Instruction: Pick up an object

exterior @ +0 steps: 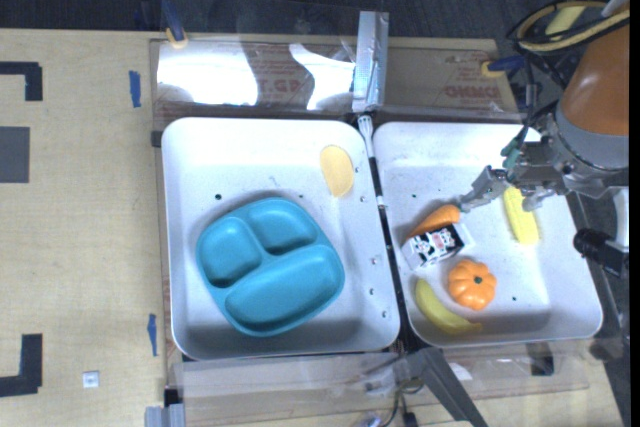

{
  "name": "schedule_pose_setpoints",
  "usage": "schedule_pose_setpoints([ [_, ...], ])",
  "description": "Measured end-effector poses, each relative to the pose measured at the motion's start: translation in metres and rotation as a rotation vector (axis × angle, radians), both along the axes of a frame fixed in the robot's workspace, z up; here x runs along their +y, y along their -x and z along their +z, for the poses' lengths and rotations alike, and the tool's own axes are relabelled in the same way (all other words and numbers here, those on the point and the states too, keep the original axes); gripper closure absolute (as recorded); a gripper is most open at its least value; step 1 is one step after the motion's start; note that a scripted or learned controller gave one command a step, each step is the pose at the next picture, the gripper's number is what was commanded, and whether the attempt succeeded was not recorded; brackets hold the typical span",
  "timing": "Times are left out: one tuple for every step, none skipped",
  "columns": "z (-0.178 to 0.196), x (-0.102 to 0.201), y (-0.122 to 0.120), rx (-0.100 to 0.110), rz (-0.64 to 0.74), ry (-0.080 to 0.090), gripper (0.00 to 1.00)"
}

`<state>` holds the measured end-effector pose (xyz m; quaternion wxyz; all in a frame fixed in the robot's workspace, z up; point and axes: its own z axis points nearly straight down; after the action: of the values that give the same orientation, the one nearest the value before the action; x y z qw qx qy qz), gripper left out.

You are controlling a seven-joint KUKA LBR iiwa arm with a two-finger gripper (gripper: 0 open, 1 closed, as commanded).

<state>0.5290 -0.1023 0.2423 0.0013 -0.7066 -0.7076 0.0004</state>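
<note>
The right bin [570, 315] holds an orange carrot [438, 216], a small black-and-white carton [437, 244], an orange pumpkin [471, 283], a yellow banana [440, 308] and a yellow stick-shaped piece [521, 218]. My gripper [508, 194] hangs over the upper right part of this bin and is open. One finger [482, 189] points toward the carrot's tip, and the other sits just above the yellow piece. Nothing is between the fingers.
In the left bin [190, 155] lie a blue divided plate [270, 262] and a pale yellow oval object [337, 169]. A metal divider [370, 75] stands behind the bins. Cables and the arm's orange band [600, 85] fill the right side.
</note>
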Motion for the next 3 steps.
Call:
schedule_pose_setpoints([
  [-0.060,0.032,-0.047,0.004,0.072,-0.001,0.00],
  [-0.154,-0.008,-0.069,-0.010,0.098,0.003,0.00],
  [-0.155,0.006,-0.032,-0.006,0.053,0.001,0.00],
])
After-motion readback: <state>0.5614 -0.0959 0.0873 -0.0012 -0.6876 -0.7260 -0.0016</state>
